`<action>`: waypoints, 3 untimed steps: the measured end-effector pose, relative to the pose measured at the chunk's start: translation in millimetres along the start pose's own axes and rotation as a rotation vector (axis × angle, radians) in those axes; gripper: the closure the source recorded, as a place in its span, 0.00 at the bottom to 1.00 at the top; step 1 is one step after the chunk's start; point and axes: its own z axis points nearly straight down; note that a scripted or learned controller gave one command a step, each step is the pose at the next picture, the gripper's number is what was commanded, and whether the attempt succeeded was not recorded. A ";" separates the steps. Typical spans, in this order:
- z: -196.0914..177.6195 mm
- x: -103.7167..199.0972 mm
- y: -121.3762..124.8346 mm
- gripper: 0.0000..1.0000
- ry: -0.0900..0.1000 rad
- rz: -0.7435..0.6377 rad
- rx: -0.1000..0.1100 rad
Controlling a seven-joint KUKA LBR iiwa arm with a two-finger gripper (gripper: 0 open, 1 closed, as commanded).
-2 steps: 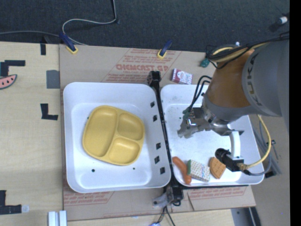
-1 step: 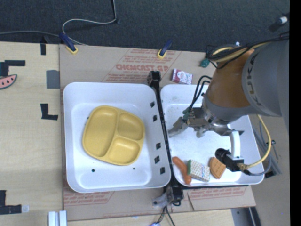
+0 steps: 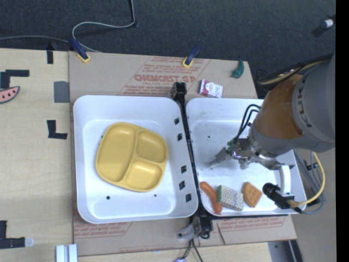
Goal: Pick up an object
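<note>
The hand (image 3: 224, 156), fingers apart, is hovering empty above the toy carrot (image 3: 210, 196), seemingly light, rigid, slippery; grip mid-length.

The tray (image 3: 131, 156) is yellow and both bins (image 3: 87, 146) are white. Below the grey fingers (image 3: 221, 158) lie an orange carrot (image 3: 210, 196), a speckled green-white sponge (image 3: 231, 198) and a tan waffle (image 3: 251, 194).

light: even, bright overhead
glare: white bins (image 3: 87, 146) slightly washed out
shadows: soft, faint
focus: mildly soft, low-res
</note>
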 end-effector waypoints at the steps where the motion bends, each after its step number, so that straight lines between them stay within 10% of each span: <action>1: -9.4 1.5 0.4 1.00 0.002 -0.002 0.000; 2: -50.6 81.1 -19.4 1.00 0.002 -0.004 -0.001; 3: -59.9 81.5 -19.2 1.00 0.002 -0.005 -0.001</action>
